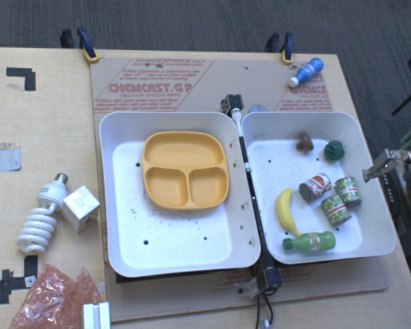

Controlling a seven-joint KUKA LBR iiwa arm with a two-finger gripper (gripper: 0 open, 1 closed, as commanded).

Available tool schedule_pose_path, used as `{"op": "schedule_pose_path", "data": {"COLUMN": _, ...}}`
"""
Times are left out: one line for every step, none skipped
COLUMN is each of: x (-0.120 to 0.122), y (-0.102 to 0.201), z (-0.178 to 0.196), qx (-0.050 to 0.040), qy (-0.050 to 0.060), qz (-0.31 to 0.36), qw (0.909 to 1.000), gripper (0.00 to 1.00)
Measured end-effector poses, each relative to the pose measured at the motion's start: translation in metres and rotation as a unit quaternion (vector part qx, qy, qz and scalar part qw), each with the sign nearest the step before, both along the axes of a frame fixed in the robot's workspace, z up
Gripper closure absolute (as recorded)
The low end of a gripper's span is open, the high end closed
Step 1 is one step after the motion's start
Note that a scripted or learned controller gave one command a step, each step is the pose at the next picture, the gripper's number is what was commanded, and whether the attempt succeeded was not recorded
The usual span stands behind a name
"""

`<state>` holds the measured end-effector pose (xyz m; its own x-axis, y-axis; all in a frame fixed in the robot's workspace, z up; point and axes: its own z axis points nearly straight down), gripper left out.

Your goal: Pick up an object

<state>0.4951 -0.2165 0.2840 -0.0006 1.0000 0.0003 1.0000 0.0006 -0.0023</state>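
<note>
Lab bench (pixel 48 115) with clamped bins (pixel 171 252)

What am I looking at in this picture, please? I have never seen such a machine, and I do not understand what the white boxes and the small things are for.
One camera looks down at a slant on a bench. Two shallow white bins stand side by side. The left bin holds a yellow divided tray. The right bin holds things to pick: a banana, a green bottle, three small cans, a green ball and a small brown piece. The metal part at the right edge is the robot's gripper, beside the right bin; nothing is seen between its fingers. Outside the bins lie a blue bottle, a spiral light bulb and a white cube.
</note>
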Motion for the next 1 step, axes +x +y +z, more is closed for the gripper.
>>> {"op": "schedule_pose_path", "data": {"x": -0.0175, "y": 0.0158, "z": -0.1395, "qx": -0.0001, "qy": -0.001, "qz": -0.001, "qw": 1.0, "gripper": 0.0}}
